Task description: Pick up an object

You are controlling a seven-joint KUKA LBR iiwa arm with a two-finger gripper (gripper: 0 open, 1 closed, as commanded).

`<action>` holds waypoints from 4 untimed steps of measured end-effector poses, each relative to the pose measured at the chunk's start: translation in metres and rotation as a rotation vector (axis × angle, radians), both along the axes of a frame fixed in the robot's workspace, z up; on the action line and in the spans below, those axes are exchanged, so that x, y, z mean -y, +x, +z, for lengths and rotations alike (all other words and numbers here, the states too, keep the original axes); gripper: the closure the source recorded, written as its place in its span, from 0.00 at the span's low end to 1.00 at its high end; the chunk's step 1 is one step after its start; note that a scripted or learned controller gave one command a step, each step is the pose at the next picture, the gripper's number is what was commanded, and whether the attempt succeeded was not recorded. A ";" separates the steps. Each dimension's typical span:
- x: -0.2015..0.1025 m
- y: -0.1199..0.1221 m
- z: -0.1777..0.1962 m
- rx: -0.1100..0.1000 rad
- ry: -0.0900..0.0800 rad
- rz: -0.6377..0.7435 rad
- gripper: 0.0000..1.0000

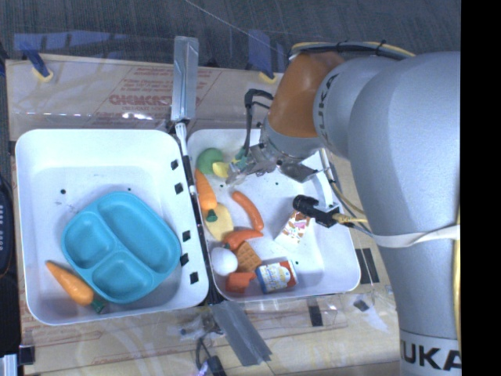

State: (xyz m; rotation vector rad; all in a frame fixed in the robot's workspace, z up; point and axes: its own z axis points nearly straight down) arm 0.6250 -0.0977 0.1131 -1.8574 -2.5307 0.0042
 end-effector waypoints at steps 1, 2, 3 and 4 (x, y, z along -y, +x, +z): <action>0.000 0.000 0.000 0.000 0.000 0.000 0.00; 0.011 -0.043 -0.015 0.015 -0.010 0.512 0.00; 0.002 -0.002 -0.017 0.010 -0.008 0.059 0.00; 0.002 -0.002 -0.017 0.010 -0.008 0.059 0.00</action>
